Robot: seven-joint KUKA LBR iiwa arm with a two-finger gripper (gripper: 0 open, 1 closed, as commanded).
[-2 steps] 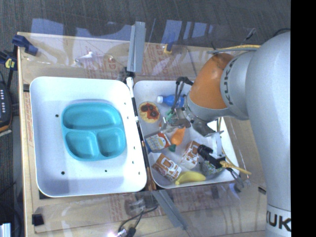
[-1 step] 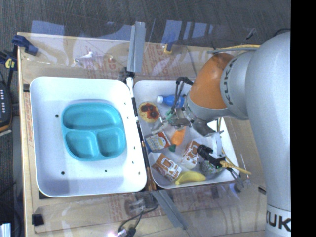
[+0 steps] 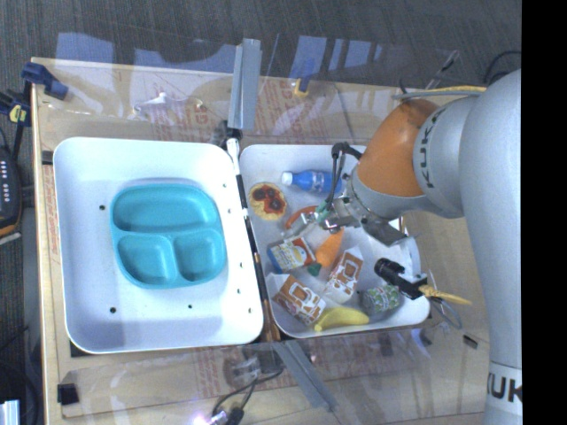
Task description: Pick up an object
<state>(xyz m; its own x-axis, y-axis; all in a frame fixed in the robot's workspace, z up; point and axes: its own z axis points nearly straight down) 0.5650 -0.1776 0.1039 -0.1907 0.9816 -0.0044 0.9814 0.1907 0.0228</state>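
My gripper (image 3: pixel 331 216) reaches down into the right bin (image 3: pixel 257 162), in the middle of a pile of small items. Right under it lie a red-orange packet (image 3: pixel 304 217) and an orange carrot (image 3: pixel 329 250). A blue bottle (image 3: pixel 310 181) lies just behind it, and a round pizza toy (image 3: pixel 267 200) to its left. Nearer the front are a small carton (image 3: pixel 290 255), a white and brown pack (image 3: pixel 345 276), a brown box (image 3: pixel 299 299), a banana (image 3: pixel 342 319) and a green item (image 3: pixel 383 300). The wrist hides whatever lies directly beneath it.
The left bin (image 3: pixel 75 237) holds a teal tray (image 3: pixel 168 235) with three compartments. A grey divider post (image 3: pixel 244 82) stands between the bins at the back. The arm's orange band (image 3: pixel 399 153) and grey body cover the right bin's right side.
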